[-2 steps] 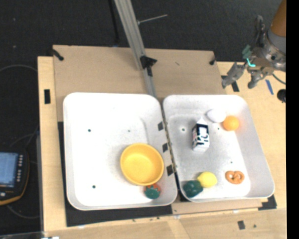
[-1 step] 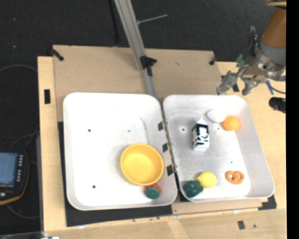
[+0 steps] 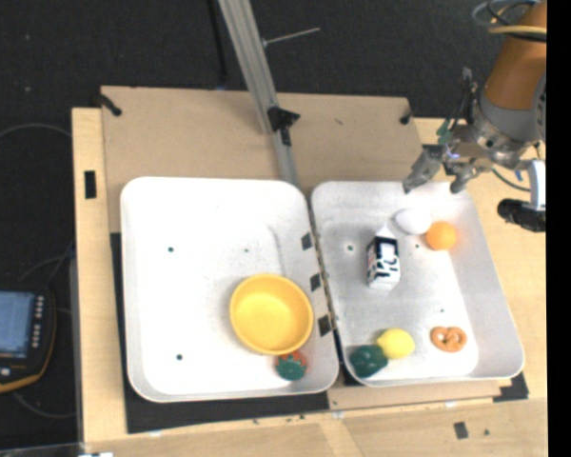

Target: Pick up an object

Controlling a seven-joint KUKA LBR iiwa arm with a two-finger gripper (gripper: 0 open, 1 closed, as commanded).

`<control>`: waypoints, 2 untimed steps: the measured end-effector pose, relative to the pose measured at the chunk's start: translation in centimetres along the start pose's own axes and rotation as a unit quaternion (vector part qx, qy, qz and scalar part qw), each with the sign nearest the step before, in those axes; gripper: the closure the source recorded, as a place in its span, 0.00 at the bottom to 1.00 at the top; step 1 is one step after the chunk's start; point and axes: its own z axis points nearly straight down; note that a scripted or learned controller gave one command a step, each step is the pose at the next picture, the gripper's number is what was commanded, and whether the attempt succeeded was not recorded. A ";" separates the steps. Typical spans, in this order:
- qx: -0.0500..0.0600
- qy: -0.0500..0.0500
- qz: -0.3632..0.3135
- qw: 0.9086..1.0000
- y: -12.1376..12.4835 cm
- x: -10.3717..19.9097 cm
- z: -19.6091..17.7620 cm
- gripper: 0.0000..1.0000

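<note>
The arm (image 3: pixel 514 74) enters from the right, its orange band above the wrist; the gripper (image 3: pixel 440 174) hangs over the far right corner of the right bin (image 3: pixel 476 303), fingers (image 3: pixel 419 176) spread apart with nothing between them. In the right bin: a white ball (image 3: pixel 411 221) just beside an orange ball (image 3: pixel 442 236); a black-and-white carton (image 3: pixel 383 261) near the middle, lying close to the white ball; a yellow lemon (image 3: pixel 396 343) touching a dark green object (image 3: pixel 367 359) at the near edge; an orange pretzel-shaped toy (image 3: pixel 447 338) to their right. In the left bin (image 3: pixel 171 255): a yellow bowl (image 3: pixel 271 313) near the near right corner; a small green and red object (image 3: pixel 291 366) just below it. Both bins sit side by side on the worktop (image 3: pixel 190 131). All objects lie apart from the gripper.
</note>
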 end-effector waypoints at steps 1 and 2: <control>0.000 0.000 -0.001 1.000 0.2 0.0 4.2 0.00; -0.004 -0.003 -0.003 1.000 0.3 -0.1 2.7 1.00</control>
